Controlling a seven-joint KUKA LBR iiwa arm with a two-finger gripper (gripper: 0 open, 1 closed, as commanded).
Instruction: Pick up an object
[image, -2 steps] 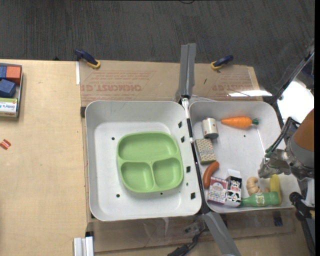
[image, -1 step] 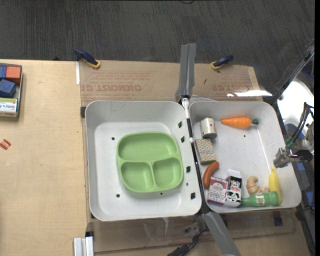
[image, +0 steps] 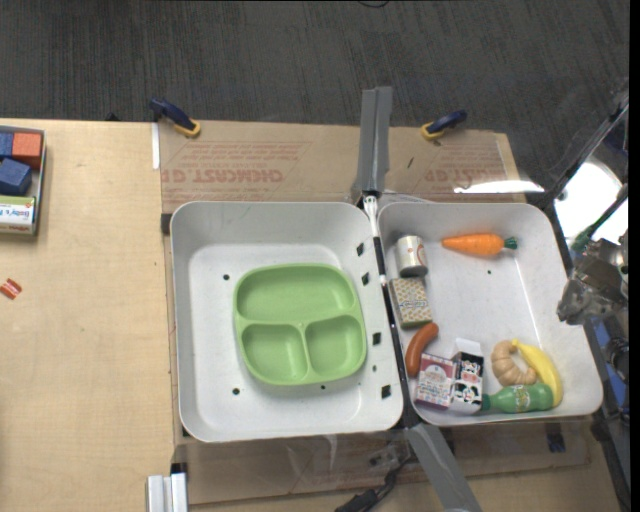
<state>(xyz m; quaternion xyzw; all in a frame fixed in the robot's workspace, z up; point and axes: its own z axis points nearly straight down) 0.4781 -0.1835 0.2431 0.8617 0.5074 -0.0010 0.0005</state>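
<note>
The right bin (image: 535, 290) holds an orange carrot (image: 475, 243) at the back, a silver can (image: 410, 255), a tan speckled block (image: 410, 300) and a red sausage (image: 421, 347) along its left wall. At its front lie two small cartons (image: 450, 380), a croissant (image: 510, 364), a yellow banana (image: 541, 365) and a green bottle (image: 520, 400). My gripper (image: 590, 285) hangs at the bin's right rim, grey and partly cut off by the view's edge, apart from every object.
The left bin (image: 200, 330) carries a green divided plate (image: 300, 323). A box of coloured blocks (image: 20, 180) sits at the bench's far left. Two clamps (image: 176, 117) (image: 444, 124) pin the cardboard sheet behind the bins.
</note>
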